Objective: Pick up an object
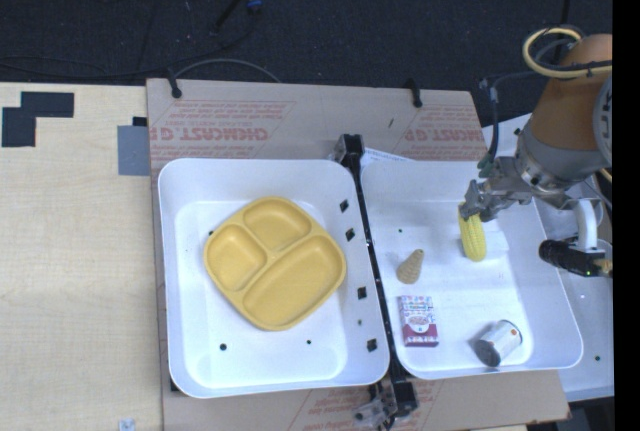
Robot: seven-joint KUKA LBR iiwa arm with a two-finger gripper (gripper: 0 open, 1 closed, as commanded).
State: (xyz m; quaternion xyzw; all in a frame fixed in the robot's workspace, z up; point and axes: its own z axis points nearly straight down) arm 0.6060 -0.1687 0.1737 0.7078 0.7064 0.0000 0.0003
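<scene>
While my arm reaches in over the right edge of the right bin, my end effector sits at the top end of the corn cob, in the bin's upper right part near its far edge. The cob's upper tip appears to be between my fingers, which look closed in around it, but the lower part of the cob seems to lie on or just above the bin floor; I cannot tell from this slant whether it has left the surface.

I judge the task about half done: the approach and the closing on the corn cob look complete, while the lift is not yet shown. What is left is to raise the cob clear of the bin and prove the grip holds, and since only the tip is pinched, it may swing or slip.

The other things in the right bin lie apart from me: a small cone-shaped piece near the divider between the bins, a flat printed packet towards the near edge, and a grey cylinder in the near right corner. The left bin carries a yellow divided plate at its middle, well apart from my work.
</scene>
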